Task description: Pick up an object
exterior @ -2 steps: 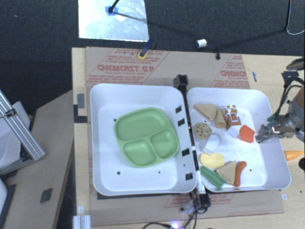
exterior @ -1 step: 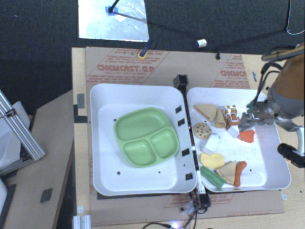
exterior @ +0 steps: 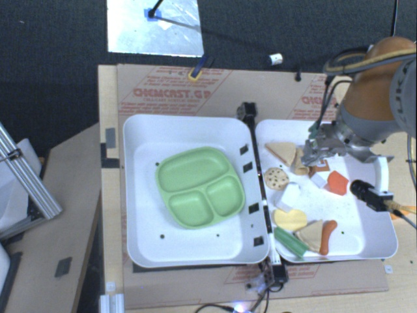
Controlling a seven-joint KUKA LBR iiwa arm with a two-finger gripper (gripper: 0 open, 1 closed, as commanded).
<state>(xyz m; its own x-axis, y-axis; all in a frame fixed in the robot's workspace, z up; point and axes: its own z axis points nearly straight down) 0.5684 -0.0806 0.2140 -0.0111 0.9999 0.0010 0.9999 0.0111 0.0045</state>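
Dark cloth backs a cardboard-topped desk (exterior: 169,93) bearing two white bins. Camera view: right bin (exterior: 384,240) holds the toy food; left bin (exterior: 140,240) holds a green divided tray (exterior: 199,186). Claw (exterior: 313,154) sits low over the right bin's upper middle, apparently just beside a tan wedge (exterior: 282,152) and a brown piece (exterior: 319,169). Orange-red piece (exterior: 337,183) lies just beyond, toward the bin's right wall. Claw opening: cannot tell; nothing visibly held.
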